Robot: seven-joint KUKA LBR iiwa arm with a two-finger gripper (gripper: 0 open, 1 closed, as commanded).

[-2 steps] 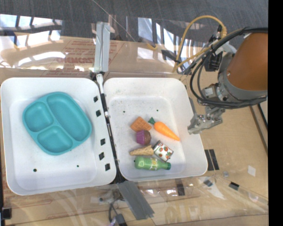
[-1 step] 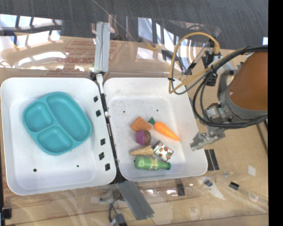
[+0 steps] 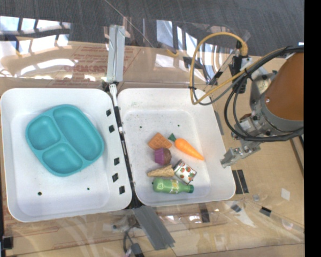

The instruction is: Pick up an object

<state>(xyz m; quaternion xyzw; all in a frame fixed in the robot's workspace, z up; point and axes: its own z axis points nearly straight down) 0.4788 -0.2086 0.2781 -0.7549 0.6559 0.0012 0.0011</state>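
Just outside the right bin's (image 3: 216, 123) right wall hangs the pincer (image 3: 236, 155), low on the grey arm (image 3: 267, 111) whose orange band (image 3: 291, 87) sits above it toward the frame's right side. How its jaws stand I cannot tell; the tip is small and blurred, and nothing shows between them.

All the objects lie to the pincer's left, inside the right bin. Nearest is the orange carrot (image 3: 189, 149), with a waffle piece (image 3: 160, 142) just beyond it. A purple round piece (image 3: 162, 156) sits below the waffle, a cone (image 3: 161, 171) under that, and a small patterned box (image 3: 185, 172) touches the cone's right end. A green bottle (image 3: 173, 186) lies on its side lowest of the cluster.

Farther left, in the left bin (image 3: 10, 143), rests a teal divided plate (image 3: 65, 138).
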